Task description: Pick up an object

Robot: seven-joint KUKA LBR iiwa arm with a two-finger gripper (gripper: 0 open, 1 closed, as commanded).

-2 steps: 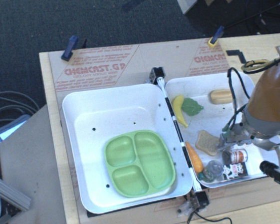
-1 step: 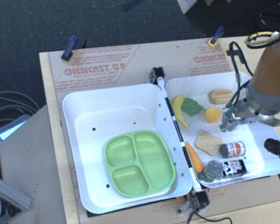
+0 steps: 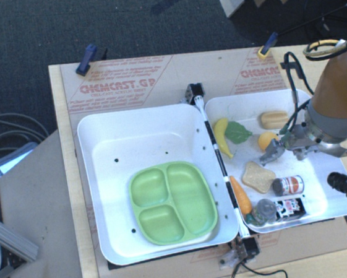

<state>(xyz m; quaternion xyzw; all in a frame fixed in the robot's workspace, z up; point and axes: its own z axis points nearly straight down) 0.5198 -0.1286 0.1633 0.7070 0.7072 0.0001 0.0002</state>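
The gripper (image 3: 273, 152) is hovering low in the right bin (image 3: 244, 105), just beside the lemon (image 3: 267, 139) and above the bread slice (image 3: 259, 177); whether it is clenched, I cannot tell. Crowding is risking a glancing, empty grab.

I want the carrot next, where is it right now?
The carrot lies in the right bin, along its left wall near the front, just left of the bread slice and below the banana.
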